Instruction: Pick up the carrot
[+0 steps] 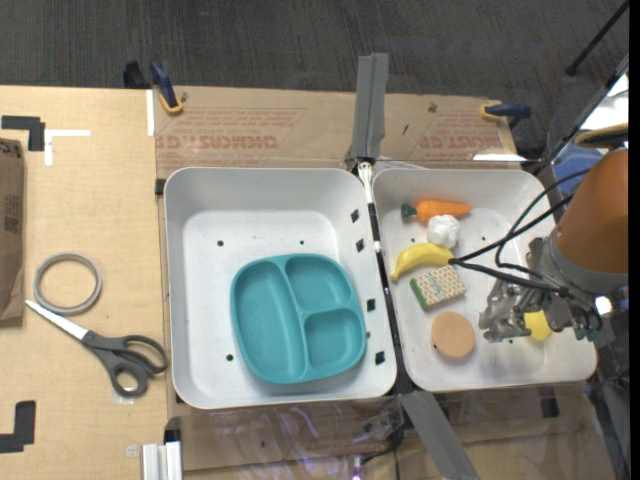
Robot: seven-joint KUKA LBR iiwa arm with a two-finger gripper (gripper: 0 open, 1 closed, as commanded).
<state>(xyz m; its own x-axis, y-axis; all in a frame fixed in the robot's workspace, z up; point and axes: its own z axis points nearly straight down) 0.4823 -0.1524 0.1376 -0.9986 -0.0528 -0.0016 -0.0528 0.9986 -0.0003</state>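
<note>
A: Where is the carrot (441, 209)?
B: Near the far edge of the right bin (560, 368), green end pointing at the wall shared with the left bin (190, 268). A white lump (443, 230) lies just beside it, a banana (420, 259) nearer.

A: And the gripper (502, 320)?
B: Low over the right bin's near right corner, well apart from the carrot. A tan disc (453, 335) and a speckled block (438, 287) lie to its left.

A: The left bin?
B: A teal divided plate (298, 318). Scissors (105, 347) and a tape roll (67, 281) lie on the bench's left edge.
</note>
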